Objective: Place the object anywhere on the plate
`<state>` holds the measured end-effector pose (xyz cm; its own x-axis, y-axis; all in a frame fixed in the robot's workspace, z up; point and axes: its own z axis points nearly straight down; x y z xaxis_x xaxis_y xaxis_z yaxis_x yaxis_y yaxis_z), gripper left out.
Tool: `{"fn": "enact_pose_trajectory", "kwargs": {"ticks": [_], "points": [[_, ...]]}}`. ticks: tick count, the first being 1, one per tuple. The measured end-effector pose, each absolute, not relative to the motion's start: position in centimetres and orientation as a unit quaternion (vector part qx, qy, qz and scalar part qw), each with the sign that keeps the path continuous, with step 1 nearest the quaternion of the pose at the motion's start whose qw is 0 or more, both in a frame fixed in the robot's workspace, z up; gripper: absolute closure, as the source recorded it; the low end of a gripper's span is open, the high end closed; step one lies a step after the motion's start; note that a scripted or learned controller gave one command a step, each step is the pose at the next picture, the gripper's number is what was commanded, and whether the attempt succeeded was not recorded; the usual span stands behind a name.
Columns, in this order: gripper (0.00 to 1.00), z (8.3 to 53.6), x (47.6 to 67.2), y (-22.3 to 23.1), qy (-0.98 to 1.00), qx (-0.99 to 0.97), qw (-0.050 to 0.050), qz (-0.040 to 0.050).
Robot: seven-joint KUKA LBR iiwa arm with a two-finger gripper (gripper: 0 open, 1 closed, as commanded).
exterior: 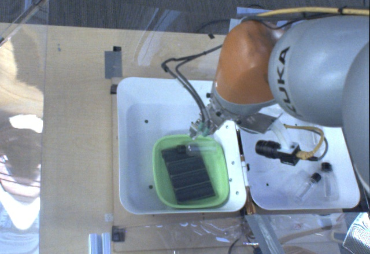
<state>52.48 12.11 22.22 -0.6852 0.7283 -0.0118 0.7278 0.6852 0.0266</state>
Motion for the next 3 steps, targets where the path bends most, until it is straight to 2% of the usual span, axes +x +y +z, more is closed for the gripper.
{"fn": "enact_pose_trajectory", "kwargs": {"ticks": [1,2,3], "points": [[0.0,22.2,52.5,12.1,0.918,0.397,0.011,0.0098],[0.0,16.4,57.8,13.7,0.922,0.388,0.002,0.0019],[0.0,18.6,55.9,10.5,0.926,0.377,0.003,0.0024]]}}
